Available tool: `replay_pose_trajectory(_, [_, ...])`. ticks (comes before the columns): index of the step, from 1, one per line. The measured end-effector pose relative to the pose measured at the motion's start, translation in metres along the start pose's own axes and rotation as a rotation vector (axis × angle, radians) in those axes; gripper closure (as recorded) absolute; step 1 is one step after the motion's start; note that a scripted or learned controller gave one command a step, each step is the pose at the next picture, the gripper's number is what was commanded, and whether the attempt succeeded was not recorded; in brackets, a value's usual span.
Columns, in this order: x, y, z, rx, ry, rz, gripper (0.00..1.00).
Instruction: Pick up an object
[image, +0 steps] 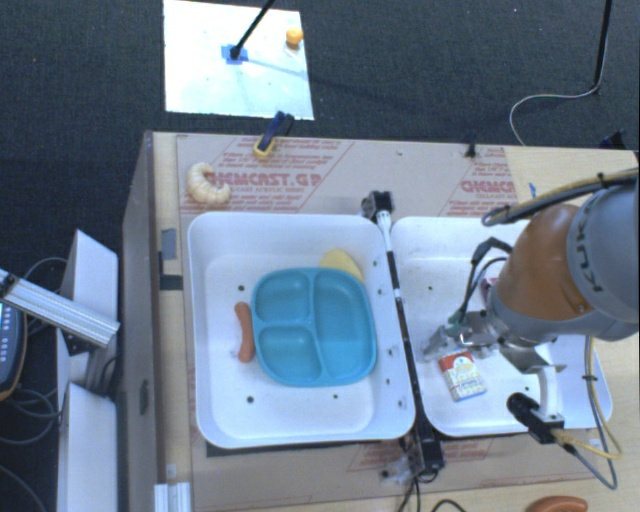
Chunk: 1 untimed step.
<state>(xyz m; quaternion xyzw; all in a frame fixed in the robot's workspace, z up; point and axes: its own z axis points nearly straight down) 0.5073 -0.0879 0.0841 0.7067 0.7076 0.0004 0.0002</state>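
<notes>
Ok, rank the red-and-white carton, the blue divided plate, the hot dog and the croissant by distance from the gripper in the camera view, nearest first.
1. Red-and-white carton, in the right bin just below the gripper.
2. Blue divided plate, middle of the left bin.
3. Hot dog, left of the plate.
4. Croissant, outside the bins at the bench's far left corner.

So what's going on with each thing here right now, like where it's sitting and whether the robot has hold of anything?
Blue divided plate: flat in the left bin.
Sausage: lying beside the plate's left edge.
Yellow object: partly tucked behind the plate's far edge.
Small red and white box: lying in the right bin, not lifted.
Gripper: low over the right bin, just beside the box.
</notes>
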Motion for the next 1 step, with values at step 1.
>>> replay_pose_trajectory(1, [0.0003, 0.0012, -0.0106, -0.003, 0.001, -0.001, 1.00])
